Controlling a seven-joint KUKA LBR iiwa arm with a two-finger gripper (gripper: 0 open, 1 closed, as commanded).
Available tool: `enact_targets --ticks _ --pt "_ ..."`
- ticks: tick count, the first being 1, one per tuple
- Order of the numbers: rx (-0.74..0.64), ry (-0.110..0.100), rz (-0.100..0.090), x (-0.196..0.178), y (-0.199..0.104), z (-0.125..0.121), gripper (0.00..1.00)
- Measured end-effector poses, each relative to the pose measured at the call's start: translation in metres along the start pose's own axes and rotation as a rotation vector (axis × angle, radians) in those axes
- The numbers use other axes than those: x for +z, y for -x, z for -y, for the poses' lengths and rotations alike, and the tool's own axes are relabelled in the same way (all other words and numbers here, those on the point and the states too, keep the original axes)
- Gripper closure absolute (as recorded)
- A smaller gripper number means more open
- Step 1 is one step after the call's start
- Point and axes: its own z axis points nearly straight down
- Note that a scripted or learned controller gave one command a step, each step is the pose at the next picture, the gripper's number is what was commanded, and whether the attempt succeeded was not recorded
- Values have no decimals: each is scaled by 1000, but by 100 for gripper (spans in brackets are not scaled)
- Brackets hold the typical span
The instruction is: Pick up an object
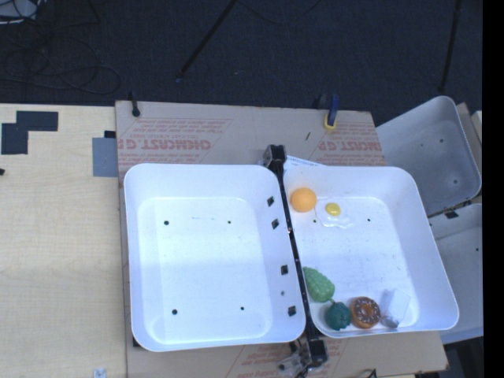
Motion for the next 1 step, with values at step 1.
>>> enact_targets --ticks 1 --pt "-6 2 1 1 -35 -48 100"
